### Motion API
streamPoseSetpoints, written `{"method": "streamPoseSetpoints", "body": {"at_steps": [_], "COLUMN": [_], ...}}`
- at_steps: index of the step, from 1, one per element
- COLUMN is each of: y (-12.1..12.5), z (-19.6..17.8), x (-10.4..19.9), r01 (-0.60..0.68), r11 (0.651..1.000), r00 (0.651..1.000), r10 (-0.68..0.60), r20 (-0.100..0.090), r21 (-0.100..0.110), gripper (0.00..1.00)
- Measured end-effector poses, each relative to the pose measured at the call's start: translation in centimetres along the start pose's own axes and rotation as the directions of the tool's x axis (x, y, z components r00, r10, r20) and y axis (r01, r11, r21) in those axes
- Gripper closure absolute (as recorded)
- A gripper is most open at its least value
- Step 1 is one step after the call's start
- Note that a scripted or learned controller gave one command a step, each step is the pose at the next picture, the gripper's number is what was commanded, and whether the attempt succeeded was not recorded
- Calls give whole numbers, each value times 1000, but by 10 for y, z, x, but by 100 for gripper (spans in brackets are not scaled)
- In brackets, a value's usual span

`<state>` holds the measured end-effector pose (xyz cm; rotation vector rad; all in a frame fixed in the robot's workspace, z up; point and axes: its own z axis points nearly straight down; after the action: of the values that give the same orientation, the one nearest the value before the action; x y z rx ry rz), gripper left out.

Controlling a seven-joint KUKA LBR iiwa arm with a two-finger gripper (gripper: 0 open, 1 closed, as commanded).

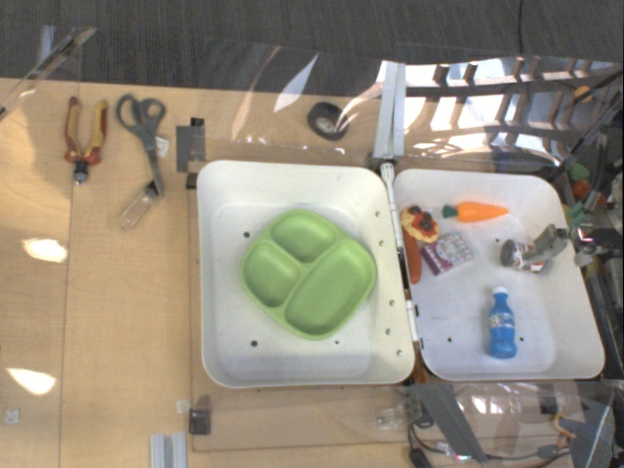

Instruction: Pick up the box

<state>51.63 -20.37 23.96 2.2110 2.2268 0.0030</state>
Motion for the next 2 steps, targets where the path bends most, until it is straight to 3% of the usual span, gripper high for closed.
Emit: {"method": "streamPoseSetpoints", "body": {"at_steps": [1, 2], "y": [47, 101], "z": [144, 151], "x": [18, 92], "r01": [12, 9], "r11": [1000, 1000], "r00": [1000, 1000], "r10": [-12, -9], "r20": [1, 0], "r21": [-4, -8], "gripper": [0, 0]}}
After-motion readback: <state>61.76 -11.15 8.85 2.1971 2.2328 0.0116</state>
